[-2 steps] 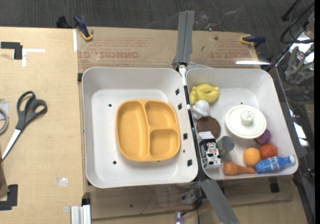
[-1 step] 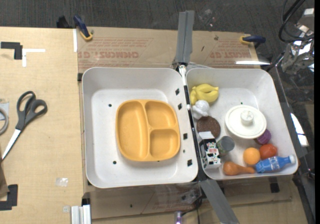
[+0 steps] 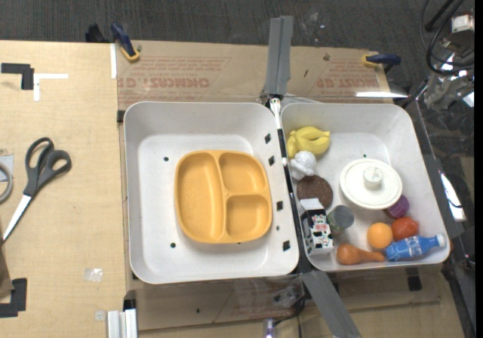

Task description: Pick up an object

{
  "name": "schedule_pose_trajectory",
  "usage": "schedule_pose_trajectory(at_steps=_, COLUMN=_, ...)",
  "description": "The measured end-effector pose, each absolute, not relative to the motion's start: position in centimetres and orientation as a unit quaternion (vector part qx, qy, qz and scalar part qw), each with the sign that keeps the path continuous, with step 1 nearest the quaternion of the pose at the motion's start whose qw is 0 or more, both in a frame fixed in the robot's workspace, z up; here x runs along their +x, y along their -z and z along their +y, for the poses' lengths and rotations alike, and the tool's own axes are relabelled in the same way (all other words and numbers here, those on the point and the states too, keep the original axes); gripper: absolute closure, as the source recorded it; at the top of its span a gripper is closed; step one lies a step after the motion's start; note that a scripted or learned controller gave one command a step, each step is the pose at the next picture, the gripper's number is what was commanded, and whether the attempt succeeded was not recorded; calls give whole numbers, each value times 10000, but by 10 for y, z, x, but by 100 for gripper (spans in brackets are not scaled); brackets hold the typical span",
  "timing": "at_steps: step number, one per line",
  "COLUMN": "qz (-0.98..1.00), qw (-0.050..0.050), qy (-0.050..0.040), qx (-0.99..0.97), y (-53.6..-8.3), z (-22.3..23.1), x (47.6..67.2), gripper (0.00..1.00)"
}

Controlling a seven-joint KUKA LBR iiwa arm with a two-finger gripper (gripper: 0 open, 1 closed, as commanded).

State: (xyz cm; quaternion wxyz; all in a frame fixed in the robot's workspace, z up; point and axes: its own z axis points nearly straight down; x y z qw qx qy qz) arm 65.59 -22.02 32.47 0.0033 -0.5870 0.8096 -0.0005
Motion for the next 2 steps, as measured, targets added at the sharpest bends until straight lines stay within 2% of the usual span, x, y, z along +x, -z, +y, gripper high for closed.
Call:
schedule_pose_trajectory(at_steps=1, qz=6412, qw=33, qy=11, qx=-7674, y=-335, z=-217, x=660, gripper=100)
schedule_pose_trajectory(at_steps=2, qz=5861, qw=21, qy=-8, qx=-8102, y=-123, z=-196, x=660, gripper=100)
